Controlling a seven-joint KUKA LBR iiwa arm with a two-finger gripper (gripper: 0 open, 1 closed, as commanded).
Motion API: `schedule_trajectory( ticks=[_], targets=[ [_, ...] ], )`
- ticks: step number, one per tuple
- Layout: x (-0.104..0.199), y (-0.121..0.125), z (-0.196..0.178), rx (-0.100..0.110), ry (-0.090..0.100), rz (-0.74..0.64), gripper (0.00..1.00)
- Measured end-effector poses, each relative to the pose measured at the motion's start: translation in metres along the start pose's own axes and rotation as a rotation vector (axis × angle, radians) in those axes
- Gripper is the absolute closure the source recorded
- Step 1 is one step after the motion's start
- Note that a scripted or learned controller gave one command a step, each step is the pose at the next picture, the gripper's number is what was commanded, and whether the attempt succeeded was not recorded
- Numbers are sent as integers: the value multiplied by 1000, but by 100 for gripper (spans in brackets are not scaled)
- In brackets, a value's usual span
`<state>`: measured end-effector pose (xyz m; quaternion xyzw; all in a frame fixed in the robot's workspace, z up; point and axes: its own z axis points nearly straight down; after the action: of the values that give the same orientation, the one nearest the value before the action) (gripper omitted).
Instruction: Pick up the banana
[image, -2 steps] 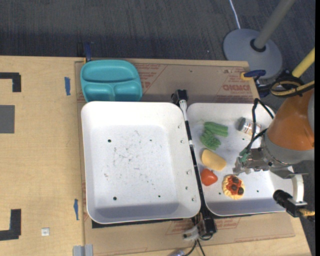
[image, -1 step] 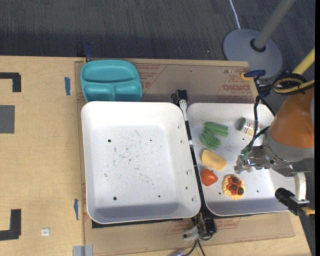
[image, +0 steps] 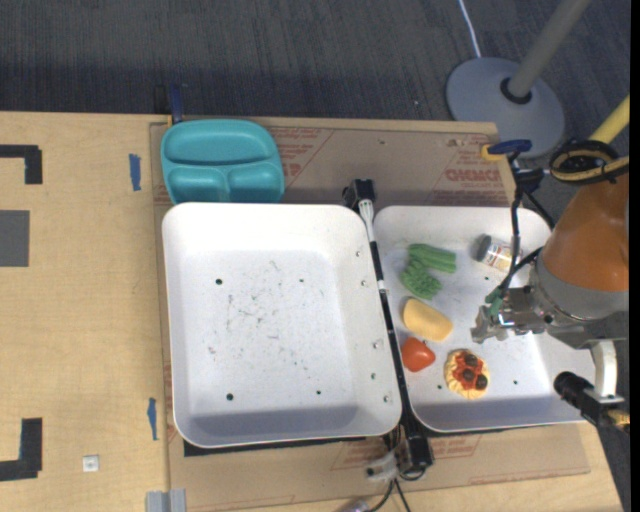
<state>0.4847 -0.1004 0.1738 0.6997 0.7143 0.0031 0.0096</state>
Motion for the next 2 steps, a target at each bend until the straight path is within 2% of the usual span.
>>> schedule_trajectory(
  ticks=[2],
  targets=[
    [0,2,-20,-6,-3,-2,100]
  ],
)
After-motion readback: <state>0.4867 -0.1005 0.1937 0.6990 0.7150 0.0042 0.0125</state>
